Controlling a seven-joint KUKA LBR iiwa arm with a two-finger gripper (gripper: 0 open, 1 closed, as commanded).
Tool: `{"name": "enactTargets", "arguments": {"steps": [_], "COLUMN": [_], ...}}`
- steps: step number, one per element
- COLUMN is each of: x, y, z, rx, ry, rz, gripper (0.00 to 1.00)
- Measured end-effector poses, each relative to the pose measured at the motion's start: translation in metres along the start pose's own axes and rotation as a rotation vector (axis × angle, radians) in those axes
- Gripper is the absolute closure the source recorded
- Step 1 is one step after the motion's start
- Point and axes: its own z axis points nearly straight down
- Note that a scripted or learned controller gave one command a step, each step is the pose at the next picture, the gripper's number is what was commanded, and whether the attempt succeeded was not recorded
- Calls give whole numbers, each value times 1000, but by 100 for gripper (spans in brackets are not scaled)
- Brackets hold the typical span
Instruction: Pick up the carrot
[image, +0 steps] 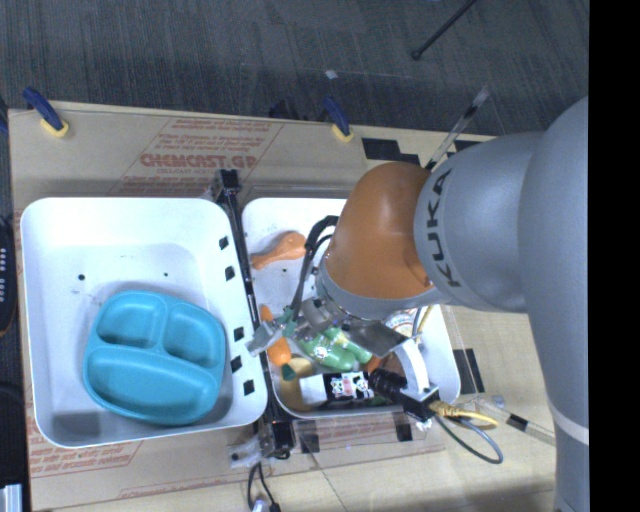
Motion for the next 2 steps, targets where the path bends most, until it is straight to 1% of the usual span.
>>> {"name": "enactTargets", "arguments": {"steps": [2], "x": [0], "y": [0], "z": [0], "rx": [0], "ry": [0], "rz": [0], "gripper": [0]}}
